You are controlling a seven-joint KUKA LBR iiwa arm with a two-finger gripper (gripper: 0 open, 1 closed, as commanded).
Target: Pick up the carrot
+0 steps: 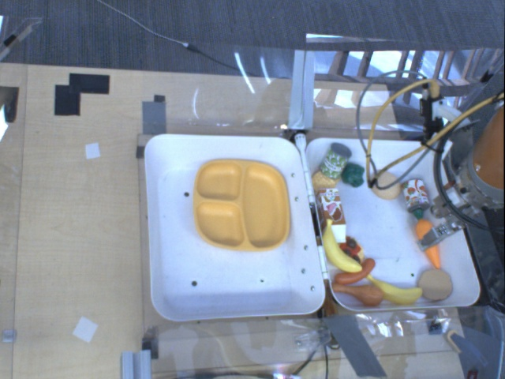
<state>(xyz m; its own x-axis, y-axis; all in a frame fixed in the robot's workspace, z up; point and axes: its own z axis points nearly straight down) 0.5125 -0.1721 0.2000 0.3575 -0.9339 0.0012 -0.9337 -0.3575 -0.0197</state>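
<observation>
Right now the carrot (429,242) lies in the right bin (394,235), pointing up and down, just beside the gripper (447,229), whose grip I cannot tell.

the arm (481,152) enters from the right edge, its grey body and orange band bulking over the right side of the frame. yellow and black cables loop up and leftward from it. the gripper (439,229) hangs low at the wrist's lower left; how its tips stand is too small to tell.
</observation>
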